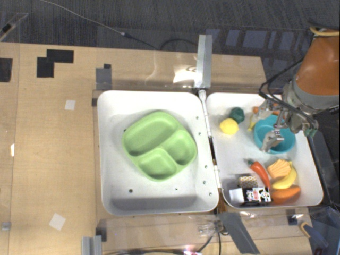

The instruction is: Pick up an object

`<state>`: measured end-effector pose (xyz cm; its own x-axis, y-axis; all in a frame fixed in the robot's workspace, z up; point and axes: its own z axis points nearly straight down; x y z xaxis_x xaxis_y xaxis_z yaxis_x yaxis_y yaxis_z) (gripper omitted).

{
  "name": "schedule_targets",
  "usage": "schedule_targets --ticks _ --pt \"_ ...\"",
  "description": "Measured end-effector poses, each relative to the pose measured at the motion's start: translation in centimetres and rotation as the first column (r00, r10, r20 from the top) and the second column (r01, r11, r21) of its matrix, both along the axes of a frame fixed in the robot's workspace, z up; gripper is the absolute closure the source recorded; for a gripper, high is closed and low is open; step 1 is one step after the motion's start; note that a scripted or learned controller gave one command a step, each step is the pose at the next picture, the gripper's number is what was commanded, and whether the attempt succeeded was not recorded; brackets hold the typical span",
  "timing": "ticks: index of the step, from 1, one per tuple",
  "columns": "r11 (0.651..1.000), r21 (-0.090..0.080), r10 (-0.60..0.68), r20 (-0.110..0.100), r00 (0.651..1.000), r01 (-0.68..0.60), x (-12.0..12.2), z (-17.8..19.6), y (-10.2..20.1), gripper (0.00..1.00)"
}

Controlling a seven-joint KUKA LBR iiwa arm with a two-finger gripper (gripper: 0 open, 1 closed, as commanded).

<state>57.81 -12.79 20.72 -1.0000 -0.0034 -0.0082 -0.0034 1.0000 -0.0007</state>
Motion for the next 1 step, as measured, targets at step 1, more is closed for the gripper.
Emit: schedule_targets --ticks 1 --pt "0.993 0.0 -0.117 0.01 0.993 0.117 1.19 -11.66 -3.29 0.0"
